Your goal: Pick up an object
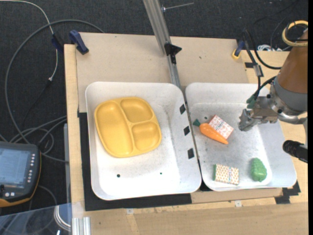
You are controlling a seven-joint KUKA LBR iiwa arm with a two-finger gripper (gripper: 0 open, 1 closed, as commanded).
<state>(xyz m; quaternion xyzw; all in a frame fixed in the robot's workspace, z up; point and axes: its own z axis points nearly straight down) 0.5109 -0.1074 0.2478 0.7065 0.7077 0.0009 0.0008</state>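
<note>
A robot arm's gripper (246,122) hovers over the right-hand white bin (274,94), near a toy carrot (214,133).

The carrot lies at the bin's nine o'clock, touching a small patterned box (221,125); it looks light, hard and slick, best pinched across its middle. Whether the gripper is open cannot be told. A second box (226,174) and a green lump (258,170) sit toward six o'clock, a yellow divided plate (128,126) in the left bin (146,180); the floor looks flat.

Desk with two shallow bins

A tan desk (127,58) is seen from above; two white bins are set directly on it side by side, the left bin (98,180) and the right bin (220,89) touching at their inner rims, with blue clamps (78,40) fixed at the far edge.
</note>
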